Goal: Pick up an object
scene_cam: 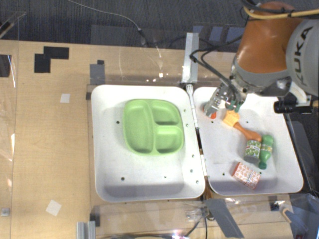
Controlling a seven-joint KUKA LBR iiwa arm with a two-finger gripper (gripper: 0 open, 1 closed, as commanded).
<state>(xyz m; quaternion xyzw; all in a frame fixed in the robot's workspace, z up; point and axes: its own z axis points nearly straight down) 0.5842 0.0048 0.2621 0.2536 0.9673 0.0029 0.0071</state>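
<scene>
We see the gripper [215, 107] low in the upper left part of the right bin [284, 185], close to the wall that divides it from the left bin [107, 183]; how far its fingers stand apart we cannot tell, since the wrist hides most of them and the tips blur into a small red-orange speck beneath; we see nothing clearly held between them. The candidates for picking lie to the lower right of it: an orange-handled brush [239, 125] just beside the gripper, a green bottle [266, 151] touching a small patterned can [252, 149] near the middle right of the bin, and a red-and-white box [245, 175] toward the bottom; a green divided tray [152, 126] sits in the centre of the left bin. We judge the main risk to be a close on nothing, because the gripper stands off to the side of the brush rather than over it; a second risk is a glancing contact that pushes the brush toward the bottle and can, crowding them further; the nearby bin wall may also block a finger, and the round bottle would likely roll away if nudged.
</scene>
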